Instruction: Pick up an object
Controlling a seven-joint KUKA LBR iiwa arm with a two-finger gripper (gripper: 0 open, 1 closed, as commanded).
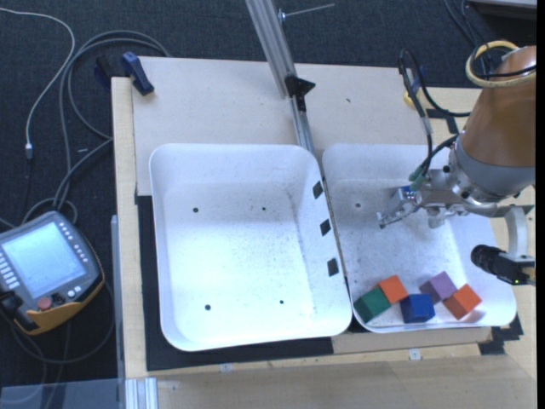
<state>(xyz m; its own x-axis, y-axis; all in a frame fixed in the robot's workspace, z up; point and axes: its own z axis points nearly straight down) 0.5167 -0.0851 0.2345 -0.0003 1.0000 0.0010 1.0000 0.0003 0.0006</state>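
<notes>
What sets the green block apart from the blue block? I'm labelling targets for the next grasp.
The green block sits at the left end of the cluster, close to the right bin's left wall; the blue block lies mid-cluster, just right of the orange block. Green is the lighter colour, blue the darker. Both are small cubes near the bin's front edge, well clear of the claw.

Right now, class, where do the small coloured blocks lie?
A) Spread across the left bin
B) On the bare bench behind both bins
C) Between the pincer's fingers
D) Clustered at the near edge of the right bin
D: the green block, two orange blocks, blue block and purple block sit together along the near wall of the right bin, apart from the pincer farther back.
</notes>
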